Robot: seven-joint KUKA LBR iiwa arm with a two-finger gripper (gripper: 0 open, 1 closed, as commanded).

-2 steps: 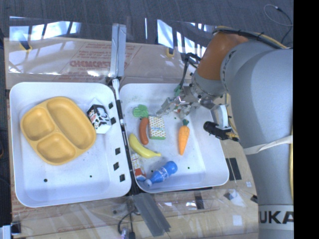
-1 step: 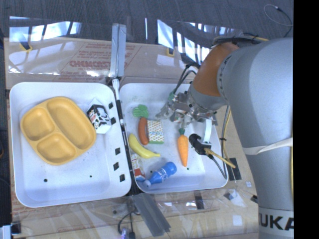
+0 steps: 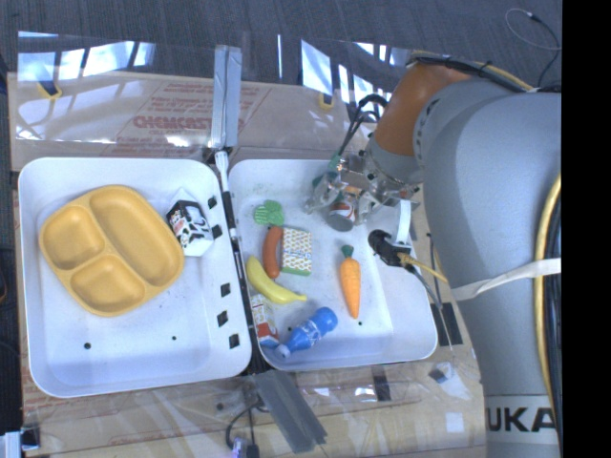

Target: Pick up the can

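We see the gripper (image 3: pixel 342 197) low over the far right part of the right bin (image 3: pixel 410 346), with the grey arm (image 3: pixel 477 189) reaching in from the right and its orange band (image 3: pixel 410 113) just above the wrist; directly beneath the gripper there is a small grey, rounded shape with a touch of red at its edge, which we take to be the can (image 3: pixel 340 218), lying or standing near the bin's far wall, well apart from the toy food; the metal of the gripper and the object blur together at this angle, so we cannot tell how wide the fingers stand or whether anything sits between them, and we will not claim a hold; the can seems to rest on the bin floor rather than hang clear of it, though that too is hard to judge; elsewhere in the right bin lie a carrot (image 3: pixel 350 284), a banana (image 3: pixel 274 282), a sausage (image 3: pixel 273 252) beside a patterned block (image 3: pixel 297 251), and a blue bottle (image 3: pixel 310 330) near the front wall; the left bin (image 3: pixel 57 370) holds a yellow divided plate (image 3: pixel 110 248) and a small black-and-white carton (image 3: pixel 191 225); in our judgement the approach is done and the gripper is at the target, while the secure closing, if not yet made, and the lift out of the bin are left.
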